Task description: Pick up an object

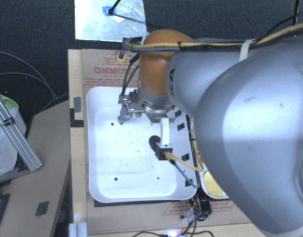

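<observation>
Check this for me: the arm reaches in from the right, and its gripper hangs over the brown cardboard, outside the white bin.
One detail is wrong. The camera view shows the gripper over the white bin, near its upper edge in the picture, not over the brown cardboard beyond it. The rest holds: the arm reaches in from the right.

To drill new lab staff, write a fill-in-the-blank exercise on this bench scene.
The shallow plastic bin below the two-finger metal gripper is ___. The rounded band above the wrist of the large grey arm is ___. The arm enters from the view's ___ side.
Missing: white; orange; right.
</observation>
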Tool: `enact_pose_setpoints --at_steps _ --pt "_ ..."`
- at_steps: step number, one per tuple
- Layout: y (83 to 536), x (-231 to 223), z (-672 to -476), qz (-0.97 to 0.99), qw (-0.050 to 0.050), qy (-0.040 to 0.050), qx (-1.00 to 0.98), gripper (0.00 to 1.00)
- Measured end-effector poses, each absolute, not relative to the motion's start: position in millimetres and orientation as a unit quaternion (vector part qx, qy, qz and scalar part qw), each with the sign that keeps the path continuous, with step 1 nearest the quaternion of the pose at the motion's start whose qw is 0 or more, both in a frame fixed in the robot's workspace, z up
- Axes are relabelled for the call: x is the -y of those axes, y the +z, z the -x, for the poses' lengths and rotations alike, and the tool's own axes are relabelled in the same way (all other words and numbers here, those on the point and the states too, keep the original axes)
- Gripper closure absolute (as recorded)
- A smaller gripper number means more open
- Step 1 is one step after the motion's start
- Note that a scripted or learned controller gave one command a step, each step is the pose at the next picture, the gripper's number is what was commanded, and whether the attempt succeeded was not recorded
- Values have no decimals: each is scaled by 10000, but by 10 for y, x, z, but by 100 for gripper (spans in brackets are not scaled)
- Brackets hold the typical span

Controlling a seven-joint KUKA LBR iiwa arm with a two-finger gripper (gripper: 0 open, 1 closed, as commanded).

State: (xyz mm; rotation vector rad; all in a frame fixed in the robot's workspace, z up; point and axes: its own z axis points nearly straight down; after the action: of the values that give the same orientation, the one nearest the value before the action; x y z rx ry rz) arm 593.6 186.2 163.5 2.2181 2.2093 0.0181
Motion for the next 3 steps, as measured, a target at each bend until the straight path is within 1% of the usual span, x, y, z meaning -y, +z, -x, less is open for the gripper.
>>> enact_pose_setpoints --at_steps 1,2,3 --pt "2469 -1304 -6518 -7082 49 47 -7060 0" --pt "3566 -1699 -6703 -7044 41 75 -7097 0" --pt "5000 -1666 -6684 -7050 55 87 -7092 0"
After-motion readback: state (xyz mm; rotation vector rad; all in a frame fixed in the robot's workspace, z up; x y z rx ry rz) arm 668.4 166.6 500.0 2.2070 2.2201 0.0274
